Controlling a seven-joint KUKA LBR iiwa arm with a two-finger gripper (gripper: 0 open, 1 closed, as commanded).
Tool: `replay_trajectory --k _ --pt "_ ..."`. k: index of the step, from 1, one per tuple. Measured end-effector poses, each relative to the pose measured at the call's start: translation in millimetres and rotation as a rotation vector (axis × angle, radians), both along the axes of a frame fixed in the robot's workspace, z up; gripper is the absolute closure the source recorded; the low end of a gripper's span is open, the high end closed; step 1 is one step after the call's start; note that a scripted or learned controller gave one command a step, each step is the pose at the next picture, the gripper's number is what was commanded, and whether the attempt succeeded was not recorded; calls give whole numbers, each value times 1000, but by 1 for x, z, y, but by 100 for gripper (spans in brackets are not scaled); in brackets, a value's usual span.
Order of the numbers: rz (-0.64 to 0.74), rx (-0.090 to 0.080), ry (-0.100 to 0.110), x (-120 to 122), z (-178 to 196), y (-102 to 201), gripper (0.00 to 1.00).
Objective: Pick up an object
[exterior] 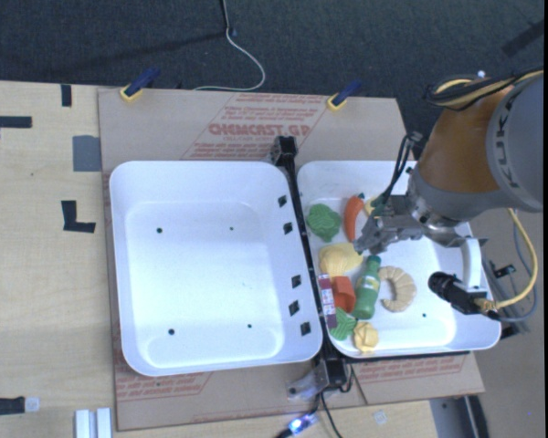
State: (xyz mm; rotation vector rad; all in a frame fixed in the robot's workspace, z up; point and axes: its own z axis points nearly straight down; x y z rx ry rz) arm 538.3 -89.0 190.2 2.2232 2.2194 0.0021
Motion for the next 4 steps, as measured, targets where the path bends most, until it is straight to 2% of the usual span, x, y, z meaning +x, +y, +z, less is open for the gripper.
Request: replay_trajectory --k 1,2,3,4 --pt "2 0 4 2 -6 1 0" --pt "0 -1 8 5 -108 -24 0" --pt "3 0 6 6 -93 -22 100" --pt "6 -1 -6 32 -1 2 100"
